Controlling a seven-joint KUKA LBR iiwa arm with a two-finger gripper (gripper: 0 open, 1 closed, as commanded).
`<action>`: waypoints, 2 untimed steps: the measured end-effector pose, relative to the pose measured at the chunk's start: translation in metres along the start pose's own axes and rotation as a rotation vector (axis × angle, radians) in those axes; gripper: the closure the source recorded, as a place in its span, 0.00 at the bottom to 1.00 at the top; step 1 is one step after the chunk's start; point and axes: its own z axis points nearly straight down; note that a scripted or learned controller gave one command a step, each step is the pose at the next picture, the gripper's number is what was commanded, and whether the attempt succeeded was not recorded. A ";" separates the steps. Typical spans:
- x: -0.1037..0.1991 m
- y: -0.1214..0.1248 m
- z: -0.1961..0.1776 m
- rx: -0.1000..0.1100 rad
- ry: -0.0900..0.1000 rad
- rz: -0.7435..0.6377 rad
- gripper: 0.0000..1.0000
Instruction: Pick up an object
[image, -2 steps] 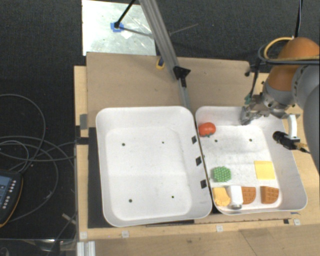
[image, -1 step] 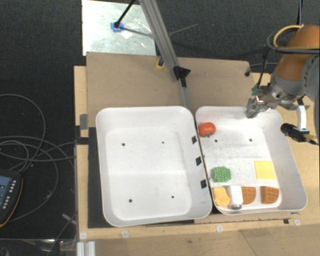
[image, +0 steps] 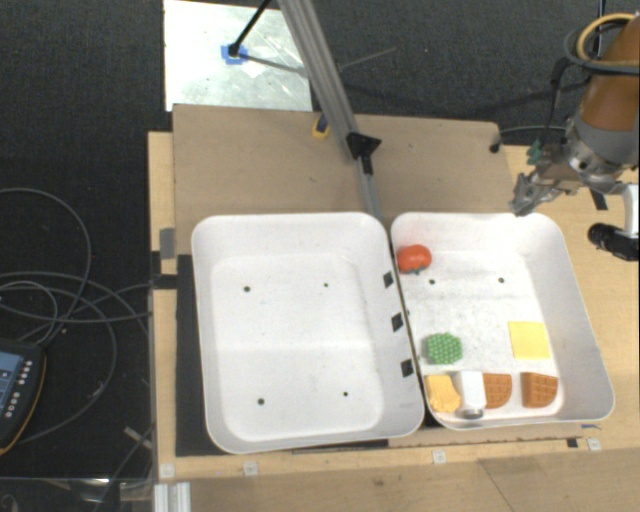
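The shallow white plastic left bin (image: 290, 330) sits matte and smooth at centre-left. In the matching right bin (image: 575, 290), a glossy round red tomato (image: 414, 258) could roll away. A bumpy green ball (image: 443, 348), a flat yellow square (image: 529, 339) and ridged orange waffle pieces (image: 539, 389) crowd the lower edge, inviting a missed grasp. At upper right, the grey two-finger gripper (image: 524, 198) hovers empty; I cannot tell its spread.

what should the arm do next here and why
Probably swing the gripper in over the right bin and lower toward one item, perhaps the red object, which sits apart near the bin's top left corner. The gripper hangs above the bin's far edge, near no object, while the other pieces crowd the near end.
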 end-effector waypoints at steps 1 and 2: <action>0.000 0.001 0.000 0.006 0.002 -0.002 1.00; 0.051 0.002 -0.009 0.006 0.004 -0.006 1.00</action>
